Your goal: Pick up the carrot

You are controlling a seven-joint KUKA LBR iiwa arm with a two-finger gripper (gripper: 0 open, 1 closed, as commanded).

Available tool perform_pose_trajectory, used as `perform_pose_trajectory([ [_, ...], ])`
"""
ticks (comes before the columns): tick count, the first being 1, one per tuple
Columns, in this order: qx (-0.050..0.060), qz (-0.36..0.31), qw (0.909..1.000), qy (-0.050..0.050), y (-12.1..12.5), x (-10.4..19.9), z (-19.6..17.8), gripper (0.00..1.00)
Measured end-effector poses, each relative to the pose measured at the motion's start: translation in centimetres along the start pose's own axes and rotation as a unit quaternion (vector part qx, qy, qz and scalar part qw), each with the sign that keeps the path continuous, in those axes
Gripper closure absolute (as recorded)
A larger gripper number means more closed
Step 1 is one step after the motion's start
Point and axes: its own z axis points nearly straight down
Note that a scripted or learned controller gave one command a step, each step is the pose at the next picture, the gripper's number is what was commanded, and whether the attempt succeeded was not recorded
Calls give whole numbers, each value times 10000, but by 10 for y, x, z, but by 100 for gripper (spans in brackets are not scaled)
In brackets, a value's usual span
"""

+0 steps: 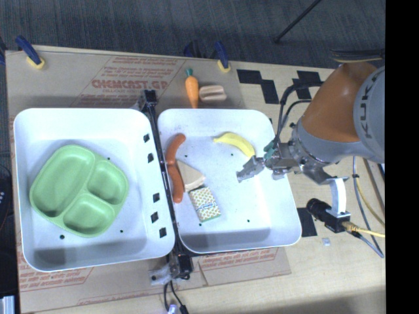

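Much of the arm [344, 120] is cut off at the right side, so just its orange band and grey wrist show. The end effector [251, 169] hangs over the right part of the right bin [281, 222], near the banana; its fingers are small and dark against the white floor, and whether they stand wide or narrow cannot be told. Nothing is seen between them.

The carrot [191, 89] lies outside both bins, on the cardboard sheet [124, 80] covering the counter [340, 273], just beyond the right bin's far rim, with its green top pointing away. Just beside it sits a small tan-and-pink item [212, 94], too blurred to name.

The right bin holds a banana [236, 142], two sausages [174, 166] lying end to end along its left wall, a pale wedge [192, 176] touching the lower sausage, and a small patterned box [205, 204] just below the wedge. The left bin [26, 175] holds a green divided plate [80, 190] with three compartments.
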Motion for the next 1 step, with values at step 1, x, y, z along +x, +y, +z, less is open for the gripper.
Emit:
perform_pose_trajectory([
  [1,-8,1576,9875,-6,57,-37,21,0],
])
